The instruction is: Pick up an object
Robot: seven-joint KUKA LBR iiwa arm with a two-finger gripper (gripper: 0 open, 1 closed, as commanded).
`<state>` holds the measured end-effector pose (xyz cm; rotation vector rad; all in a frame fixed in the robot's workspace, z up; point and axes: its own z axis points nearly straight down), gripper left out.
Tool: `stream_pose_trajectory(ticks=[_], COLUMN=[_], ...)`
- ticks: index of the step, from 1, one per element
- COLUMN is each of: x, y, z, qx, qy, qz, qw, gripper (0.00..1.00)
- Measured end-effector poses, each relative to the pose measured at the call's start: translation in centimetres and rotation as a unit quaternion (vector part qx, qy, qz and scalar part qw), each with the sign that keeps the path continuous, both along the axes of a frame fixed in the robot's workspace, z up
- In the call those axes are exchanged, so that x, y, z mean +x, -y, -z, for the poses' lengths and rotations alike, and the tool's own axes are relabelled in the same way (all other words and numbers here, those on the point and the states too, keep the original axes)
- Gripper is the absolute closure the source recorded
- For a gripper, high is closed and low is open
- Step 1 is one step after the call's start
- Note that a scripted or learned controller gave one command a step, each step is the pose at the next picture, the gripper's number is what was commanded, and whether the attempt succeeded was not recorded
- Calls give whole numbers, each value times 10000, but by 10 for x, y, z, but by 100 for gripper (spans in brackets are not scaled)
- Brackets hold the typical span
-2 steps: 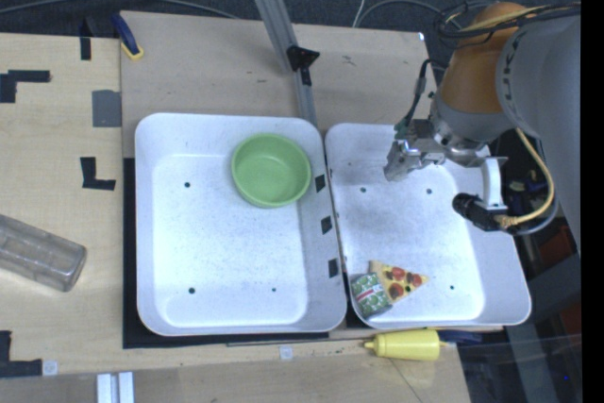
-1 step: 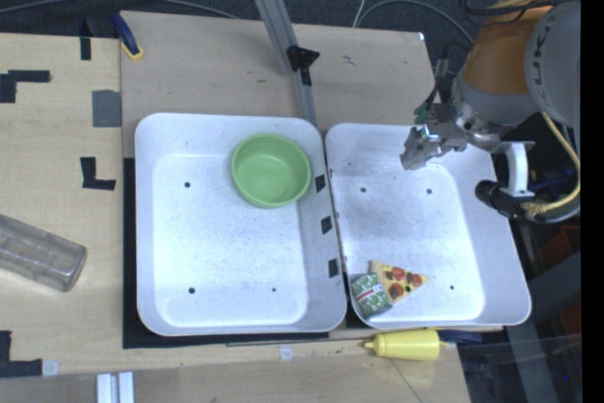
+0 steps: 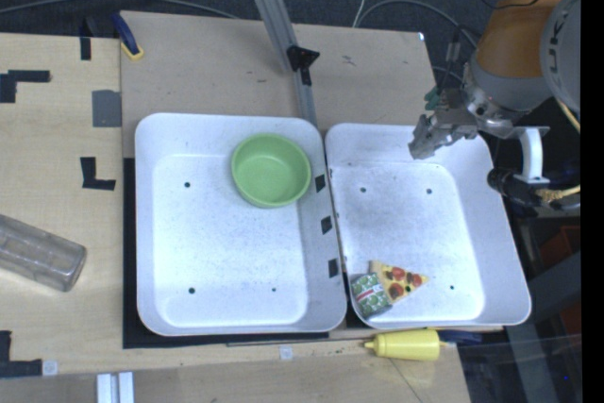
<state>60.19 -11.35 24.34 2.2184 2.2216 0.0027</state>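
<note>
A pale plywood bench [image 3: 236,61] carries two shallow white plastic bins side by side, with dark blue-grey carpet behind it and thin cables looping across that floor at the top. A second light wooden surface [image 3: 52,156] marked with short black tape pieces adjoins on the left, and a clear plastic cylinder [image 3: 38,252] lies on it near the edge. A slanted grey metal pole [image 3: 269,0] runs down from the top to the bins' shared far edge, ending in a black clamp. The left bin [image 3: 189,297] holds a round light-green plastic bowl [image 3: 271,169], upright, in its far right part. The right bin [image 3: 472,231] holds a toy pizza slice [image 3: 398,278] with red toppings, near its front left corner, touching a small green-and-white printed packet [image 3: 370,293] just beside it. A yellow plastic squeeze bottle [image 3: 408,345] lies on its side outside that bin, against the front rim. The grey two-finger gripper [image 3: 423,144] hangs over the right bin's far edge, well apart from the pizza slice and packet, nothing visibly between its fingers; whether they are spread or closed I cannot tell.
</note>
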Motion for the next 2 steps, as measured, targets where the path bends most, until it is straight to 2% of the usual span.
stream_pose_trajectory(ticks=[1, 2], x=[-18, -33], y=[-48, -97], z=[-7, 9], qx=[12, 8], qy=[-23, -33], qz=[-23, -22], qw=[10000, 10000], gripper=[100, 100])
